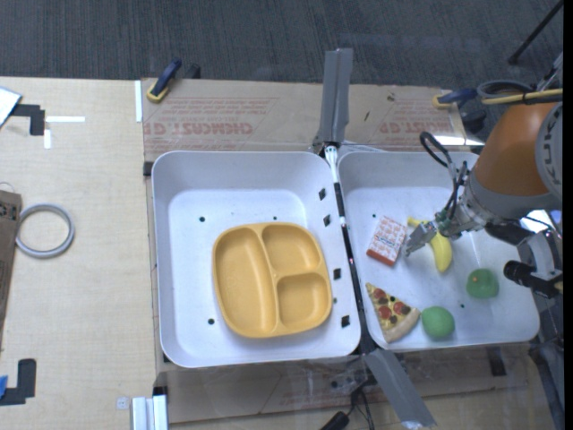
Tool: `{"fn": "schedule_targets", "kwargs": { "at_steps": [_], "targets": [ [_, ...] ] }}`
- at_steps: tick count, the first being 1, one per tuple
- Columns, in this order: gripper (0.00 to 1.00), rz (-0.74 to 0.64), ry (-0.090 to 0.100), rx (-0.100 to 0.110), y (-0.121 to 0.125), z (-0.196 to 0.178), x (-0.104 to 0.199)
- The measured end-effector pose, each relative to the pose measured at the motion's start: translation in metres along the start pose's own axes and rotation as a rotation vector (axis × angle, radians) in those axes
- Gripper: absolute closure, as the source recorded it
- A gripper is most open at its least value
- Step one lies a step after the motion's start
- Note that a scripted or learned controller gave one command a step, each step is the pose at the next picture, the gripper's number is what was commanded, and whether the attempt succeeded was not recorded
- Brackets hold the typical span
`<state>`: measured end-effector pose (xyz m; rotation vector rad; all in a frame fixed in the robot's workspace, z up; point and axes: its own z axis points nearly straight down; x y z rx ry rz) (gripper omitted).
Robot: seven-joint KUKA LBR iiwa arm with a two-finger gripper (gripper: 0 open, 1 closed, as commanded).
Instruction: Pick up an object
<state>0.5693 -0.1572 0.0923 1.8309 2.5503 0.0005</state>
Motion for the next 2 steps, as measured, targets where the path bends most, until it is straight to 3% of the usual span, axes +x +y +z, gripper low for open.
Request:
{"fn": "schedule_targets", "kwargs": {
  "at_steps": [1,2],
  "targets": [
    [1.0,0.004,-0.001,-0.001,0.0,-0.009,-0.001],
    [1.0,0.113,-0.001,0.002,0.018,-0.106,-0.01]
  ]
}}
